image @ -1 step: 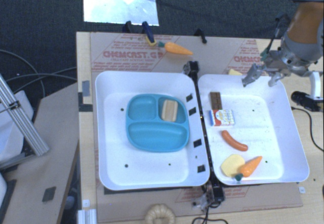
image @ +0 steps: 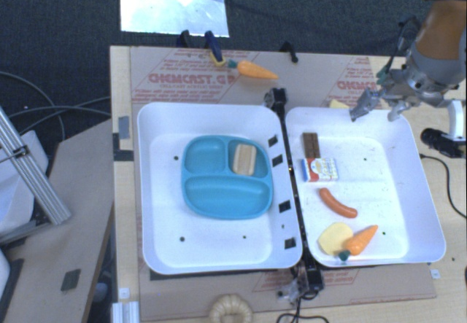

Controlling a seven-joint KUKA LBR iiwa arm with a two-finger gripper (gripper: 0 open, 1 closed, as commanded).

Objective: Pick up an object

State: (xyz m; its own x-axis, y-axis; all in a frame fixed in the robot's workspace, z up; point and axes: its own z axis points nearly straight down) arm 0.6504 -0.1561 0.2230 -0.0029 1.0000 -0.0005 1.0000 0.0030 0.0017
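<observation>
In the camera view the arm is cut off by the right edge, so little more than its wrist and the pincer can be seen. The pincer hangs over the far rim of the right bin, its two fingers spread wide with nothing between them.

Below and to the left of the pincer, inside that bin, lie a brown chocolate bar and, just beneath it, a small printed box. Further toward the near side are a sausage, a yellow slice and a carrot lying partly over it.

Well left of the pincer, the left bin holds a blue divided plate with a tan piece of bread. A second carrot lies on the desk beyond the bins.
</observation>
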